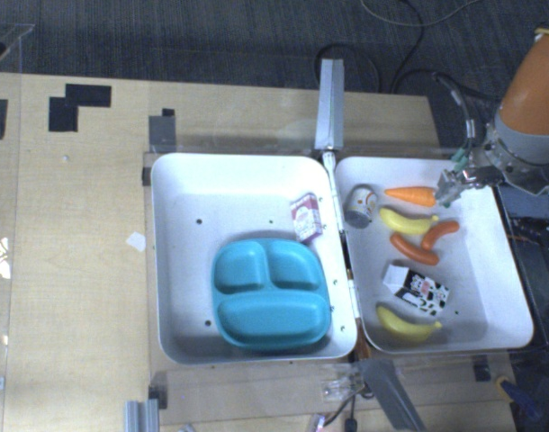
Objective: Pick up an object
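So the right bin (513, 282) was pretty crowded down its middle: a carrot (410, 196) at the far side with a small metal can (359, 206) just left of it, then a banana (408, 222), a hot dog (424, 240), a black-and-white box (418, 288) and a second banana (406, 323) at the near end. The first banana and the hot dog lay touching, no gap to slip between. The strip along the bin's right wall was bare, and so was the near left corner. The gripper (455, 184) hung by the carrot's right tip. In the left bin (180, 241), a blue divided tray (272, 293) hogged the near right part, with a small packet (306, 217) by the right wall; the left side and far half stayed open floor.
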Robot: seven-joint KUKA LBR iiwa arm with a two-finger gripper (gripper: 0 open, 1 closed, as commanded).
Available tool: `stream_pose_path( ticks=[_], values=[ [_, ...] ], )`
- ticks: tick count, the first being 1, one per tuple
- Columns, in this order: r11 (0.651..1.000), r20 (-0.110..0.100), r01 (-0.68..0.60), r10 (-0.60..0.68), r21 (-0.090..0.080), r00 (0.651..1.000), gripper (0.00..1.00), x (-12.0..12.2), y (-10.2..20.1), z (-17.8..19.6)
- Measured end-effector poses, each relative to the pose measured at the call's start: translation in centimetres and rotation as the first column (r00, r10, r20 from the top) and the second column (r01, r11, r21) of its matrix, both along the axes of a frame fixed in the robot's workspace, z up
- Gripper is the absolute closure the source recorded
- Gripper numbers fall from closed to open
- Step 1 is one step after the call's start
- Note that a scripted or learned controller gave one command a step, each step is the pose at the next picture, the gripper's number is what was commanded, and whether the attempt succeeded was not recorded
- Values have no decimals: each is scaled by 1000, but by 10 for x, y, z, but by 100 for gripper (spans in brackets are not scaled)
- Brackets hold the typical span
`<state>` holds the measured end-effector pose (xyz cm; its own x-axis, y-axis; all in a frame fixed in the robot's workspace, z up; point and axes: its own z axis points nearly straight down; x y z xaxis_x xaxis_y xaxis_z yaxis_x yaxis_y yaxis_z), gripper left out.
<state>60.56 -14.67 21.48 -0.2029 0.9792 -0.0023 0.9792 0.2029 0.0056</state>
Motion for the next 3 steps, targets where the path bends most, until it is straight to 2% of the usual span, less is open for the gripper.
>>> stream_pose_path(
  ticks=[1,2,3],
  values=[
    [944,1,-329,329,-2,944,100,-18,-16,-27],
    [950,2,-313,313,-5,950,100,-47,-58,8],
    [952,1,-305,305,-2,952,100,-32,-28,-3]
  ],
)
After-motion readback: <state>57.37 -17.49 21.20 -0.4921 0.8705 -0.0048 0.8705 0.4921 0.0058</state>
